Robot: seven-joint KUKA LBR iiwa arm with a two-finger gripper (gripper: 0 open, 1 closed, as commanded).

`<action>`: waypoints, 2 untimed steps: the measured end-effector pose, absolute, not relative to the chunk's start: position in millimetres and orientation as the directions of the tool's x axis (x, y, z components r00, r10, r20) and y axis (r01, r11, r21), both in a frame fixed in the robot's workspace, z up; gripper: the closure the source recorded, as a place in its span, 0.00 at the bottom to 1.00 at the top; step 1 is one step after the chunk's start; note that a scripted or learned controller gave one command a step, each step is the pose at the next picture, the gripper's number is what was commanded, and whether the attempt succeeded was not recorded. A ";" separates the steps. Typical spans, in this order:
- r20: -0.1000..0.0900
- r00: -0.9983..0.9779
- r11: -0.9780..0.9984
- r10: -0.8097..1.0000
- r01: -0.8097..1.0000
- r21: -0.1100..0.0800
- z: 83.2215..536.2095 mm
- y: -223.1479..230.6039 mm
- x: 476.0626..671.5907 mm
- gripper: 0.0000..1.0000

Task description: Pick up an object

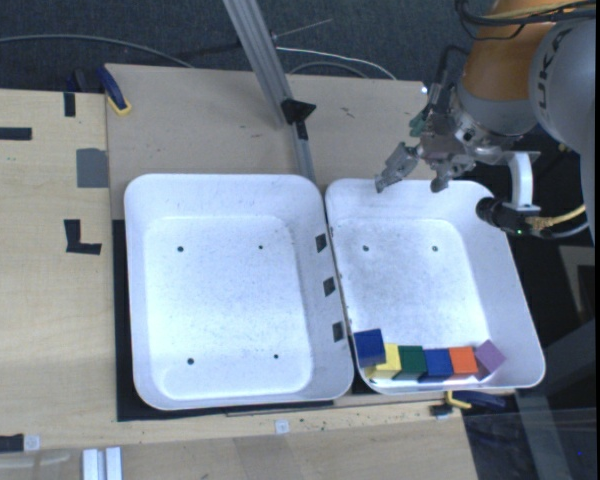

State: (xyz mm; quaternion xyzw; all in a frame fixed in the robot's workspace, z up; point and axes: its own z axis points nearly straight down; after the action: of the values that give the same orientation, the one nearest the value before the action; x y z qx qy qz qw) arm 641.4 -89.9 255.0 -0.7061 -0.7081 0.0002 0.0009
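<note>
My gripper (413, 176) spread open and holding nothing, over the far rim of the right bin (500, 258), blocks (427, 358) lined along its near wall, well apart from me, purple one perhaps tilted, left bin (140, 268) beside, metal pole (265, 63) behind

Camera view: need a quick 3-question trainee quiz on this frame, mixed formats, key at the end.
1. True or false: the coloured blocks lie along the near edge of the right bin.
2. Multiple choice: where is the gripper?
A. over the far edge of the right bin
B. down among the blocks
C. over the left bin
3. Fill in: the block at the right end of the row is ____.

Key:
1. True.
2. A. It hangs with fingers open and holds nothing.
3. Purple.
</note>
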 end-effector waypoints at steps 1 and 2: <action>-0.001 0.000 0.000 1.000 1.000 -0.010 132.6 -107.7 639.6 0.00; -0.002 0.003 -0.003 1.000 1.000 -0.007 93.9 -156.7 617.1 0.00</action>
State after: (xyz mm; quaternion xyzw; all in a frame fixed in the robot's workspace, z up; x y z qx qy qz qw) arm 617.1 -156.7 93.9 -0.7082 -0.7060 0.0032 0.0016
